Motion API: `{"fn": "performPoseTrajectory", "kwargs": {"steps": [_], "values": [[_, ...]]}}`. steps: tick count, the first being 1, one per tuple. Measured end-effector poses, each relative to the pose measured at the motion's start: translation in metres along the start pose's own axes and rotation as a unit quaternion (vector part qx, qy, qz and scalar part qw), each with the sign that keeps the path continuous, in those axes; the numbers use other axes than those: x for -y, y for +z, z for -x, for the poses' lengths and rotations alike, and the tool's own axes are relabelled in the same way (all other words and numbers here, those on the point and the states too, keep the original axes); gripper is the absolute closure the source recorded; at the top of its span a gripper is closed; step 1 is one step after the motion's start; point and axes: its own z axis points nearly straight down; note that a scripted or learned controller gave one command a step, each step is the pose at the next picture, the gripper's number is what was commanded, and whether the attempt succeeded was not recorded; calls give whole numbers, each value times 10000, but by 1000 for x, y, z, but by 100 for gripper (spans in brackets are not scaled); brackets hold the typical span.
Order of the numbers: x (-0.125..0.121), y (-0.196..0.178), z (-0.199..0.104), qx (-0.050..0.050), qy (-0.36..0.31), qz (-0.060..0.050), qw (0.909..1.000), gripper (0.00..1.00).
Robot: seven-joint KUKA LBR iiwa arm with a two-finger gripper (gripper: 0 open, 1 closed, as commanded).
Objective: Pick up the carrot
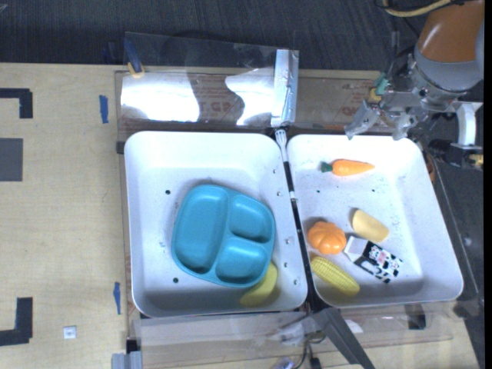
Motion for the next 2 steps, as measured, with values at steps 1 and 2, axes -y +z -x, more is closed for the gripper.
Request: {"fn": "performPoseTrajectory", "kwargs": {"steps": [1, 2], "values": [[2, 118, -13, -7, -699, -39, 9975, 0], [-24, 166, 60, 7, 204, 48, 9998, 0]]}}
